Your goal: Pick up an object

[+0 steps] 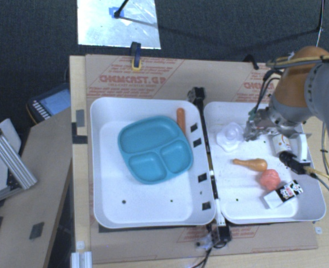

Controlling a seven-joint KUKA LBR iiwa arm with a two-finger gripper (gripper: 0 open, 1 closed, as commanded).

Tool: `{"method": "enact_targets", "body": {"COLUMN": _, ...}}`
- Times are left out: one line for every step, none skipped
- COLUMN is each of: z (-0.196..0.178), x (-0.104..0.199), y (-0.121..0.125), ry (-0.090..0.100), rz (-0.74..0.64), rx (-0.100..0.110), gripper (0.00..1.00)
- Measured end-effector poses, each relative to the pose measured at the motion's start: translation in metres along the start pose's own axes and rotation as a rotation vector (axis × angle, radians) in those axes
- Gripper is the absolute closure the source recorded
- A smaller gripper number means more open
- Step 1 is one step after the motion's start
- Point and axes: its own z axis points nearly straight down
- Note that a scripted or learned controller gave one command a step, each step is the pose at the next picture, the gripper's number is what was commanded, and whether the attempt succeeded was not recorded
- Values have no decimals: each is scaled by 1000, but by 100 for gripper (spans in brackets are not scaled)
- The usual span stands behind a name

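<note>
The arm reaches in over the right bin, and its gripper hangs low at the bin's far left part, just beside a small clear, cup-like plastic piece. From this angle the wrist hides the tips, so how wide the jaws stand, and whether anything sits between them, cannot be told.

The clear piece looks like the likeliest target, being nearest the gripper. It appears thin-walled, light and glossy: probably slippery, easy to nudge away, and liable to flex or tip if squeezed from one side. A hold across its narrower body, with the jaws dropping squarely on either side, seems the safest choice.

Nearer the camera in the same bin lie other candidates. A tan, pear-shaped thing with a thin neck rests on its side; it looks rigid and light, and its rounded bulb would roll, so the neck or the waist offers a surer hold. Just beside it is a pink ball-like object, probably smooth and apt to squirt out unless caught across its middle. A small white and black box-like item lies close to the near right corner; its flat faces should take a pinch well.

The left bin carries a blue divided plate, wide and shallow, awkward except at its rim, and an orange stick-like thing lying by the plate's far edge.
</note>
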Motion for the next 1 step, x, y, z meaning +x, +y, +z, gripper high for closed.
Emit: {"method": "enact_targets", "body": {"z": -57, "x": -10, "y": 1, "ry": -1, "rz": 1, "rx": -2, "gripper": 100}}
